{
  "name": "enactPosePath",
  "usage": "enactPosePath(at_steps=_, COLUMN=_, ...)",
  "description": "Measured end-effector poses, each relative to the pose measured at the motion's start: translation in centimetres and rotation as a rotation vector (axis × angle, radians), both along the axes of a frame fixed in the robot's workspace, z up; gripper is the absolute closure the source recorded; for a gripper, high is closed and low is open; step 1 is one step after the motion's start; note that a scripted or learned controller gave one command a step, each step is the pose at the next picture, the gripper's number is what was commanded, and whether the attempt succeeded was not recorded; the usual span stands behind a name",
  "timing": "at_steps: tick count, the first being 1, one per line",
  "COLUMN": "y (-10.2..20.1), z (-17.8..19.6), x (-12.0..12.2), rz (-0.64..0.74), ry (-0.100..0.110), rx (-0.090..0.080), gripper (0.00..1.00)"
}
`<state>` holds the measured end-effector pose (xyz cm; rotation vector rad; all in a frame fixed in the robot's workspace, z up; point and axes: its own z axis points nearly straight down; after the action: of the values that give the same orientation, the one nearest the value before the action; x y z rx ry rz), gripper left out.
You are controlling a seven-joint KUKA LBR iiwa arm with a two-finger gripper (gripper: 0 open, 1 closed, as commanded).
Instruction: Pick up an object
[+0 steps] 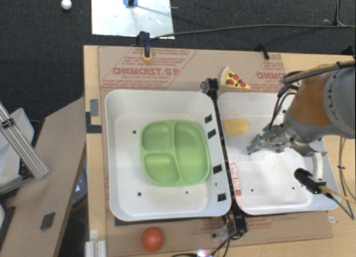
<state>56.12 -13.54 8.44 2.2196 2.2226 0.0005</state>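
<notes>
The claw (257, 144) hangs low over the right-hand bin (261, 192), roughly at its middle, reached in from the right by the grey arm (334, 105) with its orange band. Its metal tip points toward the divider between the two bins, but whether the claw is released or clenched cannot be told, and nothing can be seen held in it. Just up and to the left of the claw, near but apart from it, a flat yellow piece (236, 127) lies on the floor of the same bin. Farther up from the claw, beyond the bin's far rim, a toy pizza slice (234, 79) rests on the brown board. Well to the claw's left, across the divider, a green sectioned plate (174, 152) lies in the middle of the left-hand bin (125, 111). Down and far to the left of the claw, outside both bins at the near edge of the bench, sits an orange ball (152, 238).
</notes>
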Motion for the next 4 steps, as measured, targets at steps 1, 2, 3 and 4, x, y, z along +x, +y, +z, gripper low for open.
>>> enactPosePath(at_steps=1, y=0.0, z=1.1, x=0.1, rz=0.001, ry=-0.003, rx=0.000, gripper=1.00)
enactPosePath(at_steps=2, y=0.5, z=6.1, x=1.1, rz=0.003, ry=-0.005, rx=-0.001, gripper=1.00)
enactPosePath(at_steps=3, y=-0.5, z=11.8, x=1.1, rz=0.002, ry=-0.006, rx=-0.002, gripper=1.00)
enactPosePath(at_steps=4, y=0.0, z=17.5, x=0.4, rz=0.003, ry=-0.007, rx=-0.001, gripper=1.00)
